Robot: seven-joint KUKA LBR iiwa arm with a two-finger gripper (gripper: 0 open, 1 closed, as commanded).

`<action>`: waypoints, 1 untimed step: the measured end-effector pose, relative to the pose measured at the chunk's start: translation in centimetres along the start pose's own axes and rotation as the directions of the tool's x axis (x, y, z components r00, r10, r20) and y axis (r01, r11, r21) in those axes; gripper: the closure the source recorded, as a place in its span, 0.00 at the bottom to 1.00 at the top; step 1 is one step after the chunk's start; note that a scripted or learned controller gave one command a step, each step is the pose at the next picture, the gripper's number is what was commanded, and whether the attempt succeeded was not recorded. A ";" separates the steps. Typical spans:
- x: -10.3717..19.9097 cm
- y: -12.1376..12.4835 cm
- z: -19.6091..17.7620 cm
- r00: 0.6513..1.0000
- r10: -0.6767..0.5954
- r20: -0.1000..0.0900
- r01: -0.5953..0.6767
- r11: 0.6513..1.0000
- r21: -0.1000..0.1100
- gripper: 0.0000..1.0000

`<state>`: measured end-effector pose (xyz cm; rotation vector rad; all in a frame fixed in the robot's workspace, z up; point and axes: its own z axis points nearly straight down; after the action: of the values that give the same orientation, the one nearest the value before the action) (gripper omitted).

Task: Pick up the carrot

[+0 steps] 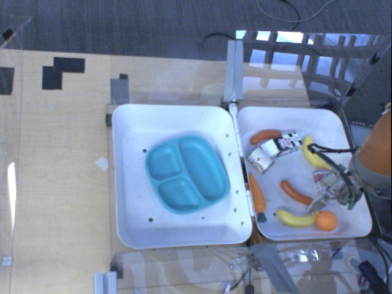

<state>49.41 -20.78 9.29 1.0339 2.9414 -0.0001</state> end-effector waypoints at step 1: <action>-0.1 -0.2 0.0 0.994 -0.111 0.002 0.110 0.994 0.002 0.00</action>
<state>49.36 -21.02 9.31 0.8692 2.9927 -0.0066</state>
